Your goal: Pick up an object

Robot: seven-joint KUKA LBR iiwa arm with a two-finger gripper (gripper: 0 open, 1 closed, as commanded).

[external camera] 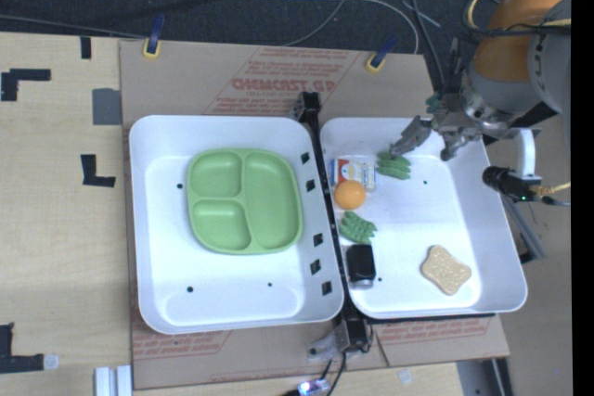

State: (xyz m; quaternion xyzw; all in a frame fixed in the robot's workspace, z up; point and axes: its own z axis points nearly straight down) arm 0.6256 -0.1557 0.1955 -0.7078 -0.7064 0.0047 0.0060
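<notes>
The right bin (483, 227) holds several small objects. A green toy vegetable (393, 167) lies near its back, beside a small white carton (354, 172). An orange ball (350, 195) sits just in front of the carton, with another green leafy piece (357, 226) and a black block (360, 262) nearer the front. A tan bread slice (445, 270) rests at the front right. My gripper (429, 144) hangs above the back of the right bin, open, its fingers spread with nothing between them. It is just right of the green toy vegetable.
The left bin (158, 199) holds a green divided plate (245, 201). Black clips run down the seam between the bins (320, 199). Cables trail over the dark cloth behind the bench. The arm's orange band (524, 5) rises at the right.
</notes>
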